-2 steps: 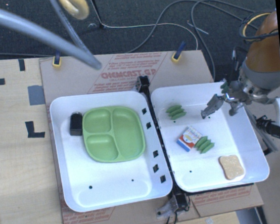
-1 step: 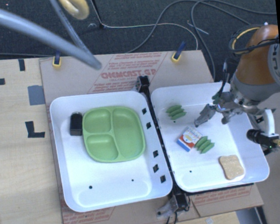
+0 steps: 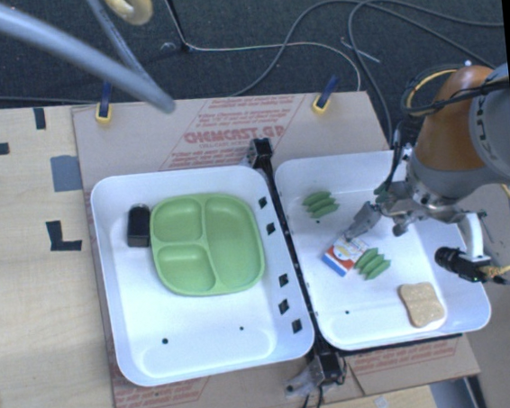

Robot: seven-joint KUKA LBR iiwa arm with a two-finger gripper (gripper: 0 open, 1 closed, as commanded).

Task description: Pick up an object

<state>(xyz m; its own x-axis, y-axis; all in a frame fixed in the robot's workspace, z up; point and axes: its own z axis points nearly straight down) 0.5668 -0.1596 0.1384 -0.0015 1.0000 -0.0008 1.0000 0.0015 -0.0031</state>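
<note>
We see the hand (image 3: 363, 223) low over the right bin (image 3: 449, 325), and we cannot tell its grip. A small red, white and blue packet (image 3: 343, 257) lies just below it; we judge a straight, centred descent best. The arm reaches in from the right, wrist angled down.

Glossy green plastic tray (image 3: 208, 245), smooth white bins (image 3: 119, 285)
</note>
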